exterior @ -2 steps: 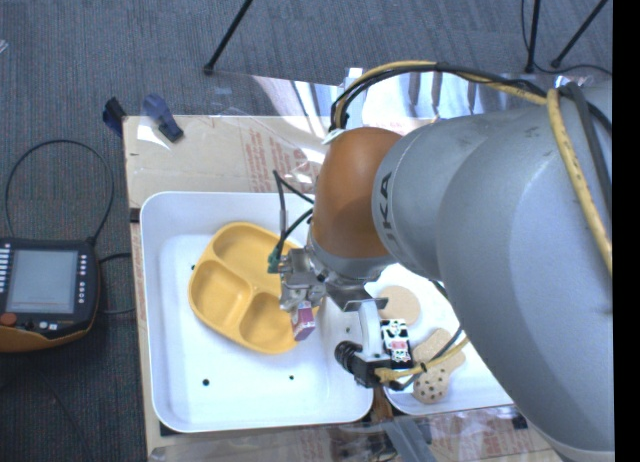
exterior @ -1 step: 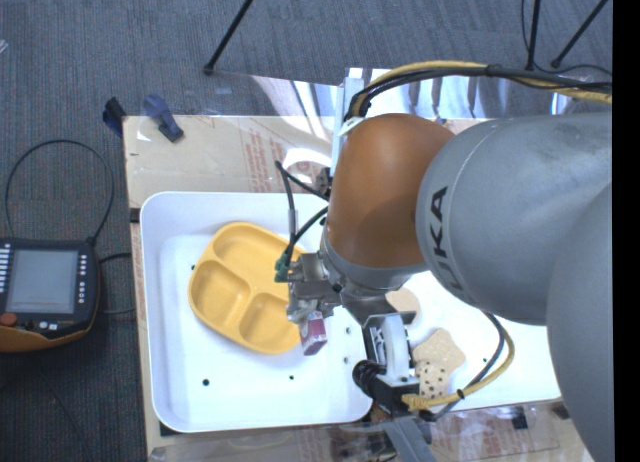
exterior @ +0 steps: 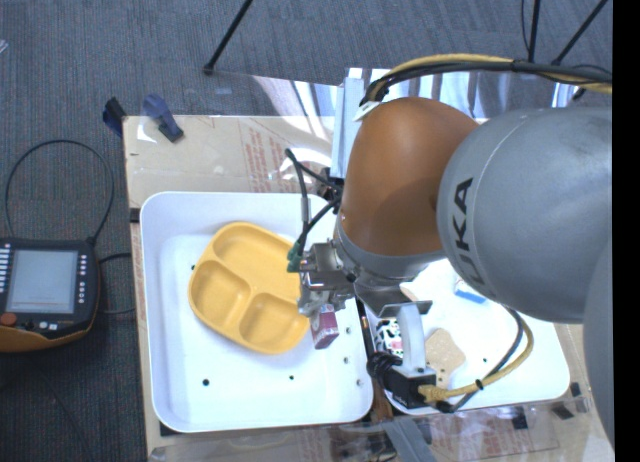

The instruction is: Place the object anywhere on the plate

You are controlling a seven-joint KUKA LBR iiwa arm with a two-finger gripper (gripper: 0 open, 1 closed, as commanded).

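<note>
A yellow divided plate (exterior: pixel 247 288) is seen in the left white bin (exterior: pixel 165 390), with the gripper (exterior: pixel 322 322) lowered at the plate's 4 o'clock edge. A small maroon-and-white object (exterior: pixel 326 329) is gripped between narrowly spaced fingers, just beside the rim, above the bin floor. A tan piece (exterior: pixel 444 351) is seen in the right bin.

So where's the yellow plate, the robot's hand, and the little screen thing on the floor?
yellow plate (exterior: pixel 240 285): camera view, on its middle ridge.
hand (exterior: pixel 322 318): camera view, at the fingertips by the plate's right edge.
screen thing (exterior: pixel 42 280): camera view, on its display.
</note>
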